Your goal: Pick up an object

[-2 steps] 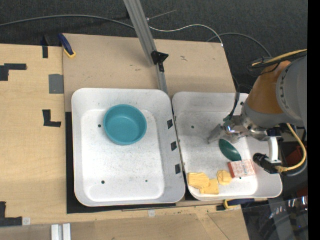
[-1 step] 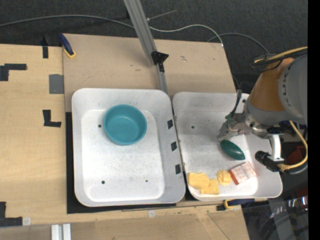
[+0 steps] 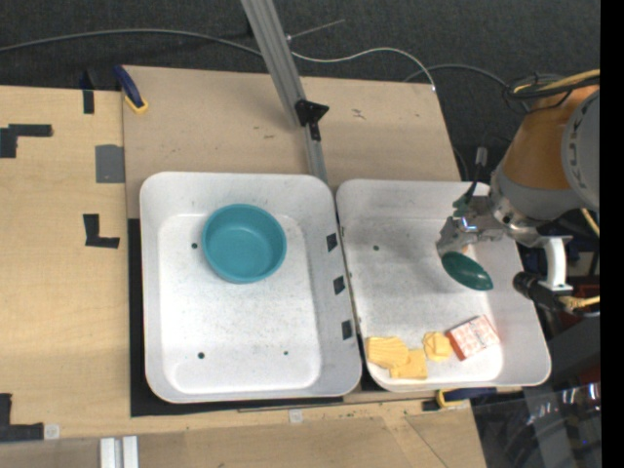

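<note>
In the right bin (image 3: 390, 213), a dark green oval object (image 3: 469, 272) lies near the right wall. My gripper (image 3: 455, 239) hangs right above its upper left end, touching or almost touching it; I cannot tell which. Along that bin's front edge lie a yellow lumpy object (image 3: 398, 356), a smaller yellow piece (image 3: 436, 345) and a small red and white box (image 3: 473, 336). A teal bowl (image 3: 244, 243) stands upright in the left bin (image 3: 166, 359), at its back half.
A grey metal pole (image 3: 278, 52) slants across the bench behind the bins, ending at the gap between them. The arm's orange band (image 3: 546, 149) fills the space to the right of the right bin. Cables run along the back.
</note>
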`<state>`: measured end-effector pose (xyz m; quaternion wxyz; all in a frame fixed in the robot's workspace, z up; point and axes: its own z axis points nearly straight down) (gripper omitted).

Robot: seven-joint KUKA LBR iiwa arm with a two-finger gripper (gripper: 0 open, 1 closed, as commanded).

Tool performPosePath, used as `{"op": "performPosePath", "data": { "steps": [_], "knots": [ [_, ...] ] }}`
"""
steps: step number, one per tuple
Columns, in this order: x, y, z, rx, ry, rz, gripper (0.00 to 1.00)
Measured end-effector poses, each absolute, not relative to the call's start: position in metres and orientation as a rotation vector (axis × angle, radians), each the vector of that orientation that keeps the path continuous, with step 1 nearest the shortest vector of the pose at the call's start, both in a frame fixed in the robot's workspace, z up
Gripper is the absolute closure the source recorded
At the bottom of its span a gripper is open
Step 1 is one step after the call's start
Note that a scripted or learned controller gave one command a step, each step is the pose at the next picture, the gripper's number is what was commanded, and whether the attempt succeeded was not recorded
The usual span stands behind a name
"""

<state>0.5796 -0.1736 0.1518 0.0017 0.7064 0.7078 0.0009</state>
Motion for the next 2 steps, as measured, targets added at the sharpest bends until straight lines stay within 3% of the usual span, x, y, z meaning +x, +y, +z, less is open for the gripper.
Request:
{"op": "performPosePath", "data": {
  "steps": [2],
  "knots": [
    [0.594, -0.167, 0.257, 2.216, 2.22, 0.003, 1.0]
  ]
}}
